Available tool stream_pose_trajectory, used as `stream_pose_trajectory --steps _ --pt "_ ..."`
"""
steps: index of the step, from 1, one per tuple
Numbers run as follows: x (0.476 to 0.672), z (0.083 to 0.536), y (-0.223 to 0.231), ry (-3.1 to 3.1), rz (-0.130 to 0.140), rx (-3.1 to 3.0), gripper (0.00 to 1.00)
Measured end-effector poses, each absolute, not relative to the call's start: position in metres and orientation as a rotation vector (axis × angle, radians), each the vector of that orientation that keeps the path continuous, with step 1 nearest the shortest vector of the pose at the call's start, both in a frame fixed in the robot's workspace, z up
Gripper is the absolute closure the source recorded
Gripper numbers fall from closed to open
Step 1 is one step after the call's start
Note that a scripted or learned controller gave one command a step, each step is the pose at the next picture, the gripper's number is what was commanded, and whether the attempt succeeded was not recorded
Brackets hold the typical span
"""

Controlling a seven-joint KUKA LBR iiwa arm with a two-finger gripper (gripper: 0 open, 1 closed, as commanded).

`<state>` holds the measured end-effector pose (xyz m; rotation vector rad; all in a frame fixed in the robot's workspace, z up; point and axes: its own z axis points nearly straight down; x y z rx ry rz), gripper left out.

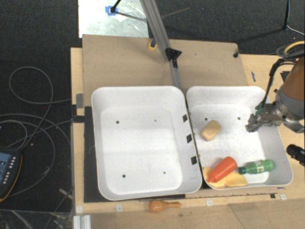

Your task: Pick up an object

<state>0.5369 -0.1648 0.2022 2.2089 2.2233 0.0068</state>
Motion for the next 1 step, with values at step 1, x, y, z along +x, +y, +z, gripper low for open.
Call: stream_pose_trajectory --steps 1 --pt "0.538 0.2133 -0.165 2.225 0.003 2.213 1.0"
